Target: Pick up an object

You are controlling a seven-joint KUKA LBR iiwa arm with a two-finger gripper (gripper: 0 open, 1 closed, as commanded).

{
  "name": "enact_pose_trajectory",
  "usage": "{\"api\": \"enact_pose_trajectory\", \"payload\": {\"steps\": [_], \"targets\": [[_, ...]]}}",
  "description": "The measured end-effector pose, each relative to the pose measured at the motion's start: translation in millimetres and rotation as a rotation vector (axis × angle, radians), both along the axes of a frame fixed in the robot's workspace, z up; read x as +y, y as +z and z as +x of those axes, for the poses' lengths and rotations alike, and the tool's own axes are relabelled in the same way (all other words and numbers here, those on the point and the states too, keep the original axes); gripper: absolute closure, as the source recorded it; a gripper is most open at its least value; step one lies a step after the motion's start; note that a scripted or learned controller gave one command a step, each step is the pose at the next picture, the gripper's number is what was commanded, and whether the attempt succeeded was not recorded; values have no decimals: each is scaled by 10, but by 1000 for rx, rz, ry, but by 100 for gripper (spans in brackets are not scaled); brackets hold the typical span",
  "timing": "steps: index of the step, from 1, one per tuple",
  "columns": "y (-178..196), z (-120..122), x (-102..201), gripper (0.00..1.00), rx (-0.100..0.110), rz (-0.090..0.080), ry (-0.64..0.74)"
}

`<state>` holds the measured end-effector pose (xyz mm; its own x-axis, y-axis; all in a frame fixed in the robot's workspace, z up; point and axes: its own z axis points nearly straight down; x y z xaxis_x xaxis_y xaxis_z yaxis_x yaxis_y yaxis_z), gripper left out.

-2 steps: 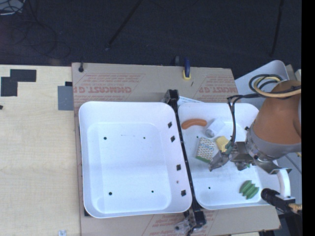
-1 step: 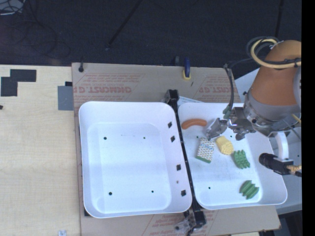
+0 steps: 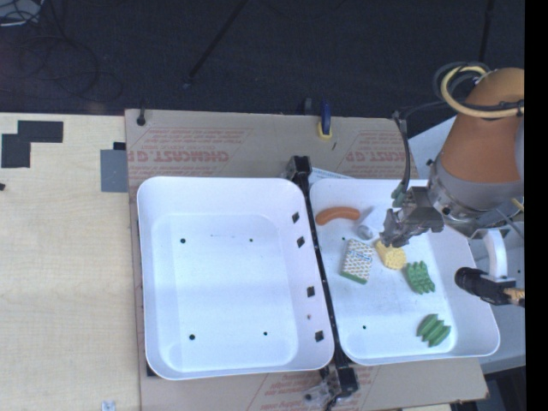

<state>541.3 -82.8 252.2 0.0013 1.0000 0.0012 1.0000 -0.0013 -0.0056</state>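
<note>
The pincer (image 3: 394, 240) is hanging low inside the right bin (image 3: 479, 336), and whether it is spread wide or closed cannot be told from this slanted view. The yellow object (image 3: 394, 257) is sitting just beneath its tip, possibly touching; nothing is visibly lifted, so the pick looks not yet done. Beside the pincer, toward the left bin (image 3: 163, 229), a patterned block (image 3: 358, 261) is lying, with an orange sausage (image 3: 337, 215) beyond. Two green pieces (image 3: 419, 276) (image 3: 433, 329) are resting nearer the bin's front corner.
</note>
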Motion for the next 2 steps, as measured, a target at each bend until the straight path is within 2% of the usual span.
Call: {"api": "enact_pose_trajectory", "payload": {"steps": [1, 2], "targets": [[574, -683, -864, 100, -7, -5, -9], [2051, -648, -1254, 100, -21, -10, -1]]}}
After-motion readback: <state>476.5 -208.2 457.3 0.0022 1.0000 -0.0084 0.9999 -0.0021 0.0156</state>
